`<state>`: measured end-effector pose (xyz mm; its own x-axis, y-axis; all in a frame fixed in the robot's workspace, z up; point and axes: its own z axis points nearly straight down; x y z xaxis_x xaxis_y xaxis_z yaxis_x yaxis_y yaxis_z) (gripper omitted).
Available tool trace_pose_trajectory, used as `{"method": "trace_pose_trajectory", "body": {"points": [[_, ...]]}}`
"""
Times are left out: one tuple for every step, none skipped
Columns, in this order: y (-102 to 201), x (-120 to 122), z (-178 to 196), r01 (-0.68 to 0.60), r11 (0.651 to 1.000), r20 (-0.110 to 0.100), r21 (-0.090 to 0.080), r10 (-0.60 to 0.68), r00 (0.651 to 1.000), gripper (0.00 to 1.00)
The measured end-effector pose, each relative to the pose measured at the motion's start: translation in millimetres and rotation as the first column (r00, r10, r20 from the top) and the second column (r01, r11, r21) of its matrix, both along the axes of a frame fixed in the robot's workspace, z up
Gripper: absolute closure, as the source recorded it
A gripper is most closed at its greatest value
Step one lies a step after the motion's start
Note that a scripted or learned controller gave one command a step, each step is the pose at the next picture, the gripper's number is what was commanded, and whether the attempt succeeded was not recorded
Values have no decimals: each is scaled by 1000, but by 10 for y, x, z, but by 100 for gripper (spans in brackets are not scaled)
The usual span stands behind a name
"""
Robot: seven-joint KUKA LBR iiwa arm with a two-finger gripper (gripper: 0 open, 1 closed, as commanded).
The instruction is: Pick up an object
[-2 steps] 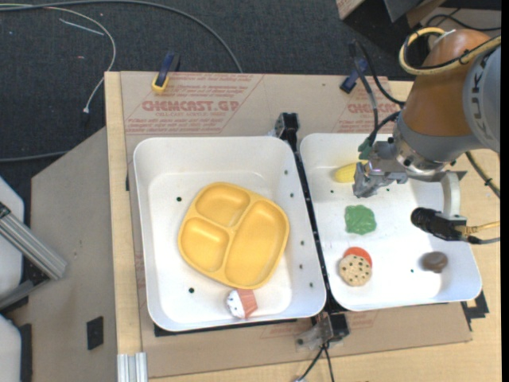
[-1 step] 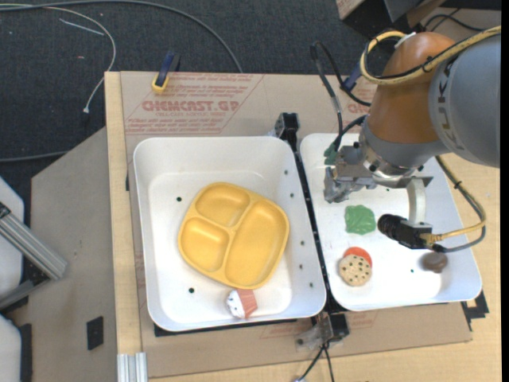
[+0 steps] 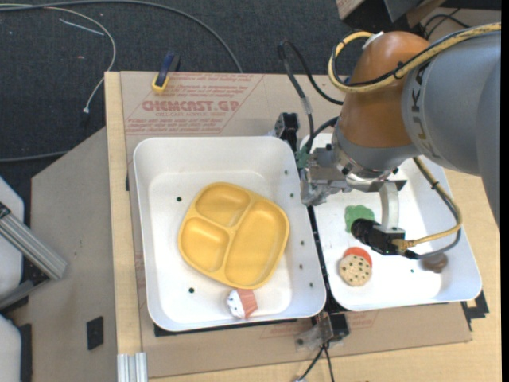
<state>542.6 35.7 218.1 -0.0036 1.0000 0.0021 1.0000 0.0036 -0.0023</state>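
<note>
Your gripper (image 3: 322, 183) sits low at centre right of the frame, over the seam where the two bins meet, at the upper left corner of the right bin (image 3: 413, 289). The arm (image 3: 382, 94) covers it from above. You cannot tell how far open it is, or whether it has hold of anything.

Right bin, loose things:
- green piece (image 3: 359, 215), just right of the gripper and partly under the arm's hardware
- round cookie (image 3: 355, 268) with dark chips, below the green piece, near the bin's lower left
- small brown piece (image 3: 434, 263), towards the bin's right edge, well apart from the cookie

Left bin (image 3: 141, 213):
- yellow divided plate (image 3: 233, 233), three compartments, lying flat in the middle of the bin
- small red and white thing (image 3: 241, 302), just below the plate at the bin's lower rim; too small to name

Both bins rest on a printed cardboard sheet (image 3: 191, 102). A blue and yellow clip (image 3: 165, 70) sits at the sheet's upper left edge.
</note>
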Motion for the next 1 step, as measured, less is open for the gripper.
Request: {"method": "trace_pose_trajectory", "body": {"points": [[481,-31,118,0,1000,3,-1,0,1000,100]]}}
